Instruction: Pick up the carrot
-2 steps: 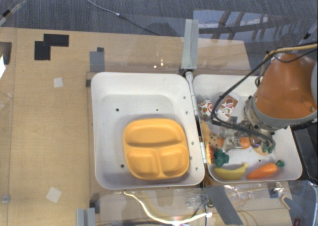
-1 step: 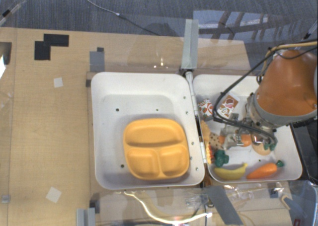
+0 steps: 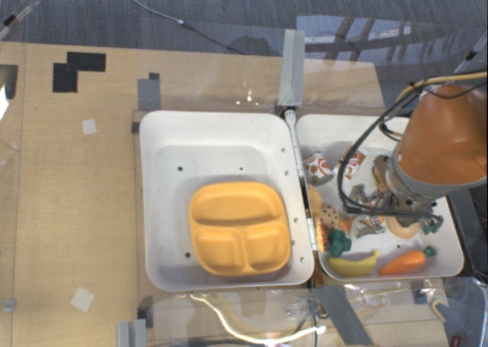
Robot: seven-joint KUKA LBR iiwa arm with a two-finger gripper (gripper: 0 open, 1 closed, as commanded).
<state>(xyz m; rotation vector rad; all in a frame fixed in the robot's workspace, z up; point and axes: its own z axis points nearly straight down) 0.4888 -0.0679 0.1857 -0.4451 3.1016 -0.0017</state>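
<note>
Far left is just bare table point(image 3: 69, 208) with a couple of black tape shapes point(image 3: 76, 69) stuck near the back corner and a few small pale squares of tape scattered around. Nothing readable on any of it.

Next comes the left bin point(image 3: 164, 185), and sitting in its front half is a yellow-orange tray point(image 3: 240, 227) with three compartments, one long one at the back and two smaller ones in front. No logo or writing on it that I can make out.

Then the right bin point(image 3: 455, 258), which has the clutter. Near its left wall there's a small white and red thing point(image 3: 318, 166) with some kind of print, too small to read. Along the front edge: a green piece point(image 3: 338, 242), then a banana point(image 3: 354, 264), then the carrot point(image 3: 402, 261) lying on its side, orange, with its green top point(image 3: 429, 252) pointing right. Banana and carrot are just beside each other.

The arm point(image 3: 446, 136) hangs over the back right of that bin, a big orange band with black cables looping off it. The hand point(image 3: 381, 212) sits below it, above the carrot and apart from it. Can't tell how it's set; it's too tangled in cables.
</note>
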